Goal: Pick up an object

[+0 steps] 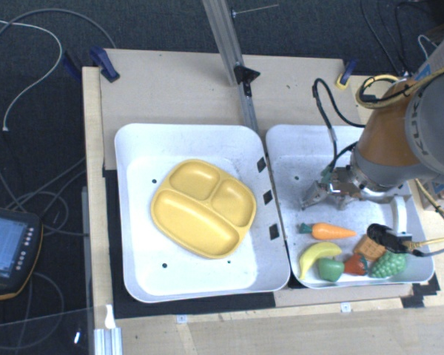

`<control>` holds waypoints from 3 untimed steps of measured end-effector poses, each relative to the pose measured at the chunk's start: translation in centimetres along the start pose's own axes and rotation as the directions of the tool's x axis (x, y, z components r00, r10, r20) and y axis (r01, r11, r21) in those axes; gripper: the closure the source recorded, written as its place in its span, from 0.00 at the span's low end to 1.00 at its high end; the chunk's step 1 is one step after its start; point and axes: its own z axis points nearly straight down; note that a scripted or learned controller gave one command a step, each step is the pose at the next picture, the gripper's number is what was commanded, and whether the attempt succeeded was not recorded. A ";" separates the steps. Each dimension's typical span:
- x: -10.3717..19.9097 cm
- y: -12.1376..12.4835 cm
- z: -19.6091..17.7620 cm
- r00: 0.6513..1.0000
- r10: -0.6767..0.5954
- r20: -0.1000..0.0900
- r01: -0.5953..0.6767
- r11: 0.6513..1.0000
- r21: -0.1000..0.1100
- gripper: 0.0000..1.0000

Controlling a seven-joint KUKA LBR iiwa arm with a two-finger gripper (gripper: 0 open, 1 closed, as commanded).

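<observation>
The gripper hangs low in the right bin, fingers splayed apart with nothing between them, over bare floor just above the carrot. The other toys, the banana, green apple and grapes, crowd the bin's near edge beyond it. If it closes here, I'd expect it to grab only air, and that packed cluster could make it nudge a neighbor.

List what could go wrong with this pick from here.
The pincer hovers over bare floor of the right bin, above the carrot, so closing here would likely grab nothing. The banana, green apple and grapes crowd together, so a grasp may nudge neighbours.
</observation>
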 end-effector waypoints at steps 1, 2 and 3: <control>0.0 0.2 -1.4 1.000 -0.001 0.000 0.001 1.000 -0.007 1.00; 0.6 0.9 -7.5 1.000 -0.002 0.004 0.002 1.000 -0.014 1.00; 1.6 1.2 -12.8 1.000 -0.003 0.003 0.003 1.000 -0.015 1.00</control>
